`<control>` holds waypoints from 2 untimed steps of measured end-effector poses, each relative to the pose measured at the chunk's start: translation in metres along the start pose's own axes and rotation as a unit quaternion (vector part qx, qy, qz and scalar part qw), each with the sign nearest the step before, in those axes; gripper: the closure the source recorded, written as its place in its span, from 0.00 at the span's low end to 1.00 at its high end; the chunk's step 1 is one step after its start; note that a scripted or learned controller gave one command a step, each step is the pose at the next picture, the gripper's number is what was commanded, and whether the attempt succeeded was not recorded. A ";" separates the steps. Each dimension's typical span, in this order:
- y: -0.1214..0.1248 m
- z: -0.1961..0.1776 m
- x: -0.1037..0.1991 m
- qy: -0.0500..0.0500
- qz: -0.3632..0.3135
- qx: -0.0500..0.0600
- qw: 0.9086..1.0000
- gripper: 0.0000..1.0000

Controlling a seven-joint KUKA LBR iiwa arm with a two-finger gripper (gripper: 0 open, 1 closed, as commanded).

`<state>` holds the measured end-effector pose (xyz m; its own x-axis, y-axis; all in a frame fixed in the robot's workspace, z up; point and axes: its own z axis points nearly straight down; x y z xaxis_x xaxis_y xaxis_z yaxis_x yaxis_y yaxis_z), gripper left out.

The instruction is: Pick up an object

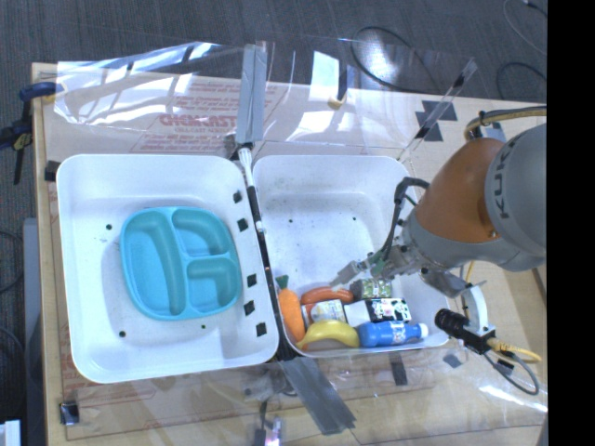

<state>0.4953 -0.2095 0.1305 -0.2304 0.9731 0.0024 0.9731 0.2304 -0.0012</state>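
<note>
Toys and small things lie packed in the near corner of the right white plastic bin [325,179]. An orange toy carrot [292,314] leans by the wall between the two bins. Just beside it lies a yellow toy banana [328,334], and above the banana is a red and orange toy [325,295]. A blue plastic bottle with a white cap [392,334] lies next to the banana, touching a small black and white box [387,308].

The grey arm's gripper [375,274] hangs low over this pile, just above a small green thing [376,289]. I cannot tell if its fingers are apart or together.

The left white plastic bin [84,193] holds a light blue plastic tray with three parts [179,262].
</note>
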 end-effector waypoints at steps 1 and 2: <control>0.008 0.038 -0.003 0.000 0.107 0.000 0.994 0.00; -0.015 0.009 0.003 0.000 0.024 0.000 1.000 0.00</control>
<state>0.4801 -0.2096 0.1213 -0.1828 0.9831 0.0024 0.9831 0.1828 -0.0007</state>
